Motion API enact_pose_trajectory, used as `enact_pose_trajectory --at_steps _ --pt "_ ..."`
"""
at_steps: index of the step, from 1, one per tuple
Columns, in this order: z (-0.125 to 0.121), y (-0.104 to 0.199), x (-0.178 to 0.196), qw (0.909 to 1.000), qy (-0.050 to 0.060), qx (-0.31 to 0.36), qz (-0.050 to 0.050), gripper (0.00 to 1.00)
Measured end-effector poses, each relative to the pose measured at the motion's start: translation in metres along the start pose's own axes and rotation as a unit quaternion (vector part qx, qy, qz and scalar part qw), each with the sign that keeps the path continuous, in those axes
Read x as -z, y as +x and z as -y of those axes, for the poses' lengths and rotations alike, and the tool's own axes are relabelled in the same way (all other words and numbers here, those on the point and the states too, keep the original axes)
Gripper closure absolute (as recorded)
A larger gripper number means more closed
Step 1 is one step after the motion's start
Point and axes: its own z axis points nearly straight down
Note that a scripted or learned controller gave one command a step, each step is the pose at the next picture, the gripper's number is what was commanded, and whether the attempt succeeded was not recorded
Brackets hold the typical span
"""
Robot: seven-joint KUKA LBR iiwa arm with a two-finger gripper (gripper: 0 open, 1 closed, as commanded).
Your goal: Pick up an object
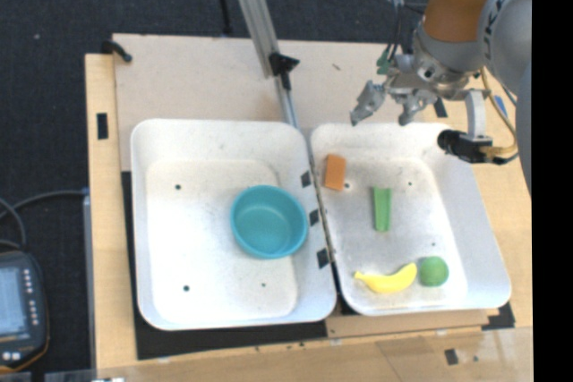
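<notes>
My gripper (pixel 387 108) hangs open above the far rim of the right bin (pixel 466 219), with nothing between its fingers. In that bin an orange block (pixel 334 172) lies near the left wall, below and left of the gripper. A green stick (pixel 382 208) lies in the middle. A yellow banana (pixel 387 280) and a green ball (pixel 432 271) rest side by side near the front edge.
The left bin (pixel 179 282) holds a blue bowl (pixel 269 221) near its right side. A slanted metal post (pixel 255 13) rises behind the gap between the bins. Bare bench board lies behind both bins.
</notes>
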Motion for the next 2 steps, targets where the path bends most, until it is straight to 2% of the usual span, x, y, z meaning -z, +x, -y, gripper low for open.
enact_pose_trajectory --at_steps 1,2 --pt "0.0 0.0 0.0 1.0 0.0 0.0 0.0 0.0" --pt "0.007 -0.003 -0.045 1.0 0.002 -0.002 0.001 0.0"
